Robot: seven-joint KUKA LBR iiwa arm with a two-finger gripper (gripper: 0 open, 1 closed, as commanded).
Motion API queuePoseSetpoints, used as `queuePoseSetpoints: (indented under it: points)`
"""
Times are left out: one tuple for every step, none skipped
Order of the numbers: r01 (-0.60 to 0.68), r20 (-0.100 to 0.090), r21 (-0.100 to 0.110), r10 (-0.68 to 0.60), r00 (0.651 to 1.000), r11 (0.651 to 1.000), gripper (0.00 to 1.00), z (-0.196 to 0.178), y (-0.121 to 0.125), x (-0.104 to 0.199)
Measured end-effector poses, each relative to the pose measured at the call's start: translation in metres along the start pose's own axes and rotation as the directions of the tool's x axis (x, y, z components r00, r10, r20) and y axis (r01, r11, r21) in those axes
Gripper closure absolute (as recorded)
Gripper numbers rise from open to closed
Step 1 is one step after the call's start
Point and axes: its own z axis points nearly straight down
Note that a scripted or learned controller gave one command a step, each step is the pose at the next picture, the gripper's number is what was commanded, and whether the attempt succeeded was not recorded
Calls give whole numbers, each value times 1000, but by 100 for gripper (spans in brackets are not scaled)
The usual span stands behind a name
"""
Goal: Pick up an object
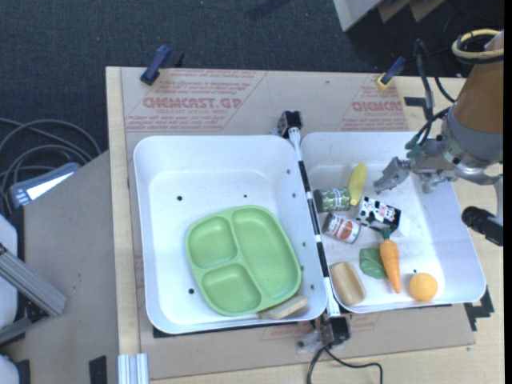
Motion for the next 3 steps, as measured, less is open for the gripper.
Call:
queuePoseSetpoints:
  points:
    - [0, 2, -24, 0, 1000, 1000, 0, 109, 37, 20]
    - [1, 2, -5, -1, 1000, 1000, 0, 130, 89, 39]
    - [2, 4, -9, -1, 1000, 1000, 100, 120, 89, 39]
